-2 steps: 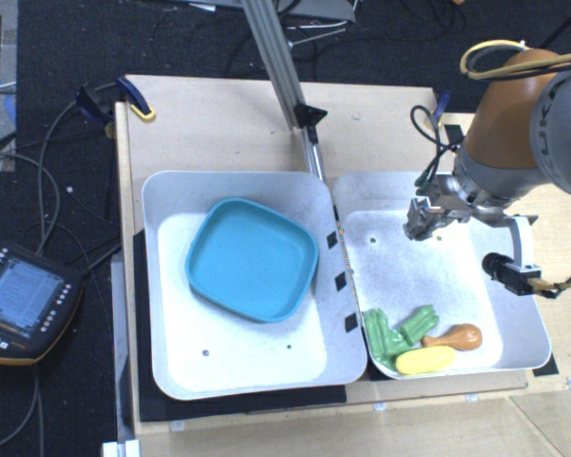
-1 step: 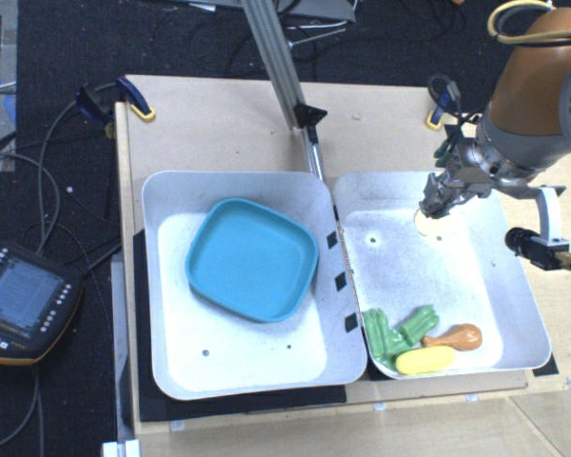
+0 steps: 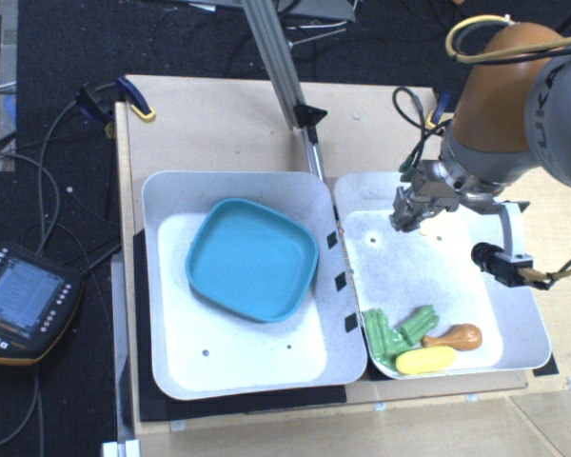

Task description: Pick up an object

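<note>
Bench (image 3: 219, 112) is pale beige wood tone, on a black speckled floor (image 3: 48, 65). Both bins are white: left bin (image 3: 171, 350) plain, right bin (image 3: 438, 274) dusted with fine grey speckle. Plate (image 3: 252, 259) in the left bin is solid turquoise blue. In the right bin's near corner: green toy vegetables (image 3: 395, 331), a yellow piece (image 3: 425, 360), a brown-orange piece (image 3: 455, 336). Arm (image 3: 514, 93) is grey with an orange-brown band; gripper (image 3: 411, 208) is dark grey metal. Yellow cable (image 3: 476, 29) loops over the arm. Pole (image 3: 271, 46) is silver. Handheld pendant (image 3: 24, 303) is grey with an orange underside and pale blue screen. Clamp (image 3: 133, 101) at the bench corner is blue and yellow.
</note>
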